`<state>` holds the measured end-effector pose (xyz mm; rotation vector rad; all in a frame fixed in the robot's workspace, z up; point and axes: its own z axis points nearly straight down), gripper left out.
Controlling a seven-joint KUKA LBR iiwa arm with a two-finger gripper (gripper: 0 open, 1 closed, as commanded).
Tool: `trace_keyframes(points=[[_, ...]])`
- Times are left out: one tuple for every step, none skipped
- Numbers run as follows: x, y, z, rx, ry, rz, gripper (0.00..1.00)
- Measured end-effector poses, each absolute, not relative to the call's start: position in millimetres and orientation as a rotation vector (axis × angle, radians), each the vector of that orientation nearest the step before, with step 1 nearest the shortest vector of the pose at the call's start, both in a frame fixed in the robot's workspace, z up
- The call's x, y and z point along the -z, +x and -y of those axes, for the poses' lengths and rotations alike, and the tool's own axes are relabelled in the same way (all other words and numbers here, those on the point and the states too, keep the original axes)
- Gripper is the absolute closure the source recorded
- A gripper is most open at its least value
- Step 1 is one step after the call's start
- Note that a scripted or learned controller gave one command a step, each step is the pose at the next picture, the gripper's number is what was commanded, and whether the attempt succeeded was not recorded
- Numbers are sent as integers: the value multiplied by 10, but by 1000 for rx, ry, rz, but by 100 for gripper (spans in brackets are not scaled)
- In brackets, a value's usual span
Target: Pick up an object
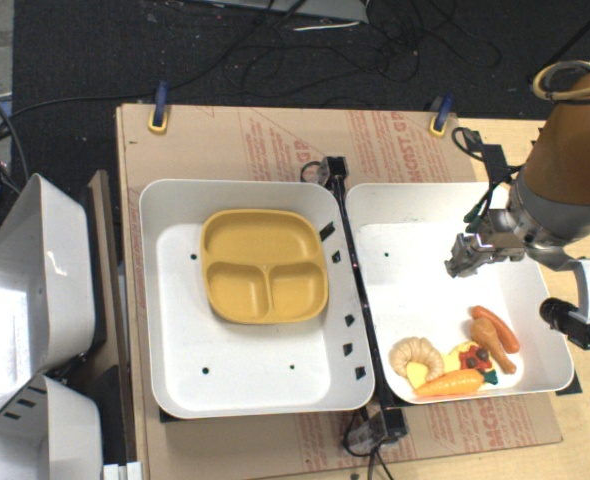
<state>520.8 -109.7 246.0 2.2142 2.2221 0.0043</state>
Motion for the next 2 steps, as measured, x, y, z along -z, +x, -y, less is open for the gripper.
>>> trace_keyframes(points=[[-2381, 5500, 534, -3, 2211, -2230, 100], [-2439, 5704, 13, -4, 2211, -2229, 100]])
